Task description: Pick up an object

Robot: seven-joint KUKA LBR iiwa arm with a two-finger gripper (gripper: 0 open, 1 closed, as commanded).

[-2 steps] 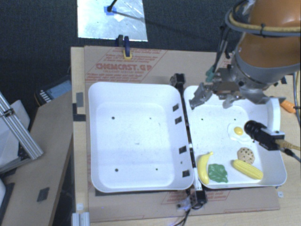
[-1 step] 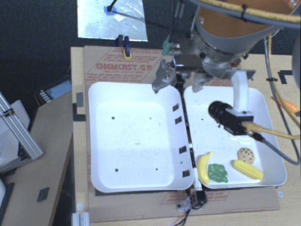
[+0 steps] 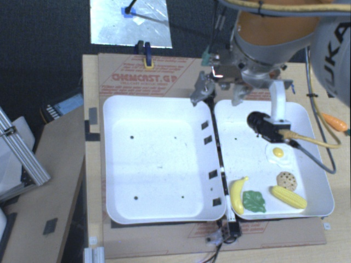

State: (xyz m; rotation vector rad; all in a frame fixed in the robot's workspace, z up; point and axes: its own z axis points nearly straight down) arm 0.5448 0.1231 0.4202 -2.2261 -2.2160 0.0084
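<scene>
My gripper [image 3: 219, 95] hangs over the far end of the divider between the two bins, its fingers spread open with nothing between them. In the right bin [image 3: 247, 152] several toy foods lie near the front: a yellow banana [image 3: 237, 195], a green leafy piece [image 3: 254, 201], a corn cob [image 3: 289, 197], a round cookie [image 3: 286, 179] and a fried egg [image 3: 278, 153]. All of them sit well in front of the gripper. A black device [image 3: 264, 125] on a white bracket hangs from the wrist above the egg.
The left bin [image 3: 153, 158] shows its bare white floor. A yellow cable [image 3: 312, 141] trails over the right bin's edge. A clamp [image 3: 146, 53] and a silver sheet [image 3: 130, 15] lie beyond the bins, an aluminium rail [image 3: 22, 152] at far left.
</scene>
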